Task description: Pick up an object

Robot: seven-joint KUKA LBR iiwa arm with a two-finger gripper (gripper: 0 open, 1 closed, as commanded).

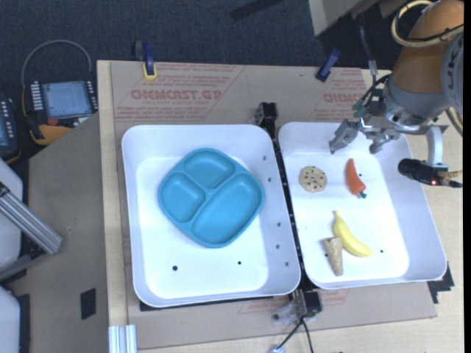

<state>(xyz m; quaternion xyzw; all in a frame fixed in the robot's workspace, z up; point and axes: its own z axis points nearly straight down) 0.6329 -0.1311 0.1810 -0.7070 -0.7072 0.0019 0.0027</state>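
Right now I see the gripper [360, 140] hanging over the far end of the right bin [419, 197], its two fingers spread wide with nothing between them. The grey arm [423, 72] with its orange band comes in from the upper right corner of my view.

Just below the gripper, near but not touching it, lies a small carrot [355, 177], orange with a green tip pointing toward the near side. To the left of the carrot is a round cookie [313, 179] with dark chips, close to the bin's left wall. Further toward me, a banana [349, 237] lies at a slant, and a pale tan piece [335, 256] rests against its lower left end; I cannot tell what that piece is.

The left bin [147, 271] holds a blue divided plate [211, 197], set near the middle and turned at an angle. Both bins sit side by side on a brown board [221, 90] laid over the bench.
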